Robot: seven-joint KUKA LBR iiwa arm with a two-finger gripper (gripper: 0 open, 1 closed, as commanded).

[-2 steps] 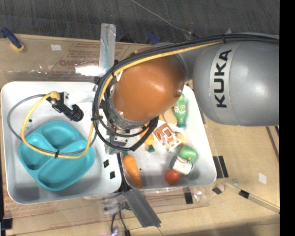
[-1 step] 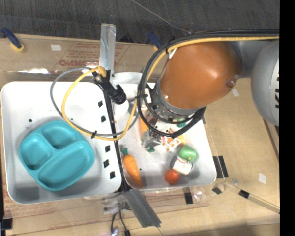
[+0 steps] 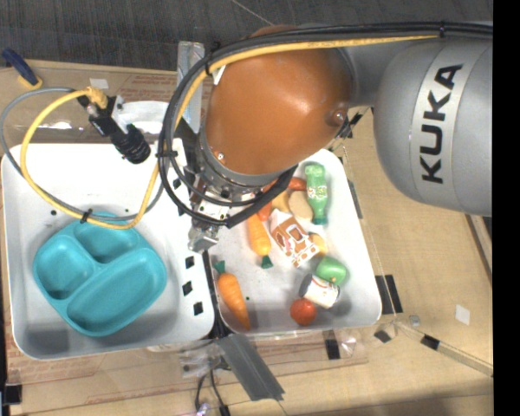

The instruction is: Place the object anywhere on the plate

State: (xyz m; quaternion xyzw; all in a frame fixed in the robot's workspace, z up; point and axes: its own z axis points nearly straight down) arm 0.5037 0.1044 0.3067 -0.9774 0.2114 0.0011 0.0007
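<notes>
Arm comes in from the right, grey link with the KUKA lettering at upper right, orange band bulging over the middle of the view. Wrist points straight down over the seam between the two bins. Gripper sits low under the band, right at the divider; whether it is clenched or released cannot be told, the wrist and cables hide it. Nothing visibly held.

Black and yellow cables loop off the wrist to the gripper's left, over the left bin.

Plate, teal, three sections, lies left of and below the gripper in the left bin, apart from it.

Toy food is all in the right bin, to the gripper's right. Carrot just below-right of the gripper, near the divider. Second carrot just right of it, tilted. Snack box beside that one. Green bottle further right, partly under the band. Green-topped item and tomato lower right, well apart from the gripper.
</notes>
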